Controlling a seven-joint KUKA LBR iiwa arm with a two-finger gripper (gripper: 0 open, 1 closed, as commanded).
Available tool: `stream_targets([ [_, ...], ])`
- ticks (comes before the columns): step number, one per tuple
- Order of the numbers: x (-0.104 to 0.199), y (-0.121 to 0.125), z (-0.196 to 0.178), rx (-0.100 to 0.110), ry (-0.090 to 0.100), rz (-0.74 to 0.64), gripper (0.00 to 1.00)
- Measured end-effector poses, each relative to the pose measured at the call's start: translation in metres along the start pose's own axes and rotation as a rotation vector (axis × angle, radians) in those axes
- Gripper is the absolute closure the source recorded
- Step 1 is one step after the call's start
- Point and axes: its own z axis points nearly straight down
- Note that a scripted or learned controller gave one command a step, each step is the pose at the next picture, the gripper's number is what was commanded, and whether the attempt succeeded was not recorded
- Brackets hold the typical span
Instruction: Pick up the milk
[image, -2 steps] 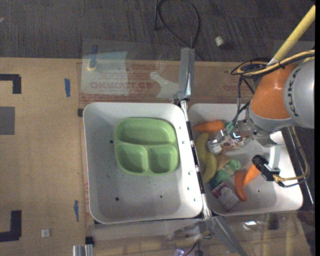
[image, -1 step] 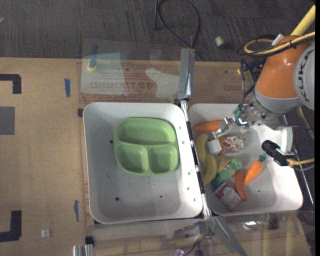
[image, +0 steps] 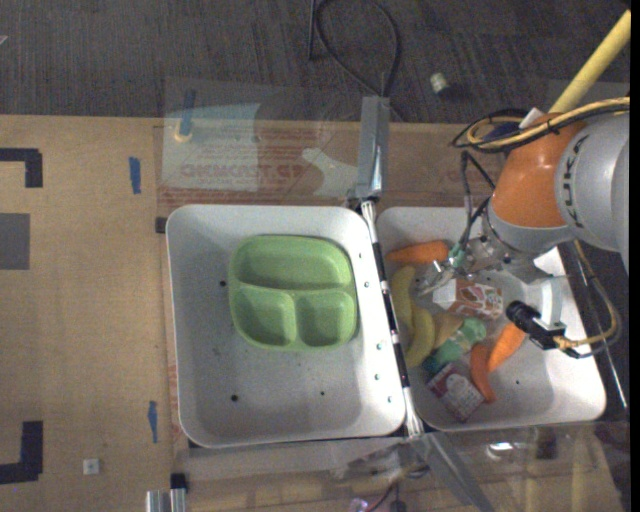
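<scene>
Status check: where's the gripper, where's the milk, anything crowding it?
Two-finger gripper low over right white bin. Small white-and-red milk carton just beside it, not seen gripped. Yellow bananas, orange carrots, green item crowd it.

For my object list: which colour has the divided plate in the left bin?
Light green, clearest in the camera view: divided plate.

So the bench is plain light wood, kinda plywood looking, with black tape corner marks along its left edge and a few short blue tape strips here and there. A clear plastic sheet lies flat near the back edge, catching some glare. Beyond that edge the floor is dark grey carpet, with a black cable looping across it. Lighting's soft and even.
</scene>
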Motion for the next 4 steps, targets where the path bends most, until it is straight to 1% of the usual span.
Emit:
stream_targets([
  [1,-0.004,0.001,-0.013,-0.008,-0.006,0.004,1.0],
  [2,-0.078,-0.011,-0.098,0.004,0.0,-0.021,1.0],
  [3,-0.077,-0.011,-0.097,0.005,0.0,-0.022,0.0],
  [4,-0.079,-0.01,-0.109,0.0,-0.003,-0.021,1.0],
])
